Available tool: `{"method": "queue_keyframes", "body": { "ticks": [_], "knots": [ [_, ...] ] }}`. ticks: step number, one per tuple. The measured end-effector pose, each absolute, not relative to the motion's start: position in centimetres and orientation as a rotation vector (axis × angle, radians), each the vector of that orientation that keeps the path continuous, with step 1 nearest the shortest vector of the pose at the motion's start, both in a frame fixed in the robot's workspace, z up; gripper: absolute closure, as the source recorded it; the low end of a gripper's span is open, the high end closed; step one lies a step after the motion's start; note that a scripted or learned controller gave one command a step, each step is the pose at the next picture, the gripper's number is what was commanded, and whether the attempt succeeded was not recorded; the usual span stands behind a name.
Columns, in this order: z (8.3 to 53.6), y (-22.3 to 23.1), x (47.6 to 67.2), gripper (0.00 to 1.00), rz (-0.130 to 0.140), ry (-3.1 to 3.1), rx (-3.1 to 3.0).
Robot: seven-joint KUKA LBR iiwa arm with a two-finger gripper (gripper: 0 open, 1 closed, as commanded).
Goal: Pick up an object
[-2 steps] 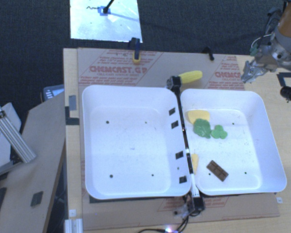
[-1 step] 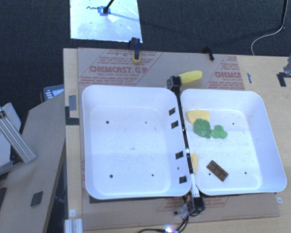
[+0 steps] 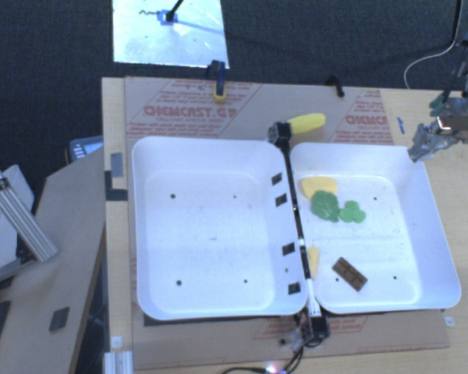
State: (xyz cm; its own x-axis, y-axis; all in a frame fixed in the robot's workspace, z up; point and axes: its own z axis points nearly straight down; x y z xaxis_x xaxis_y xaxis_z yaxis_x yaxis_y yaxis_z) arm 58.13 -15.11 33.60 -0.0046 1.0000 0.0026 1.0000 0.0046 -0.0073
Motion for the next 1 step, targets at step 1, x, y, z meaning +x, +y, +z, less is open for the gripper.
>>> {"method": "queue_keyframes", "body": {
  "ticks": [1],
  "knots": [
    [54.63,-17.12,57.49,1.0,-0.016,-2.24,-2.231]
  ]
}}
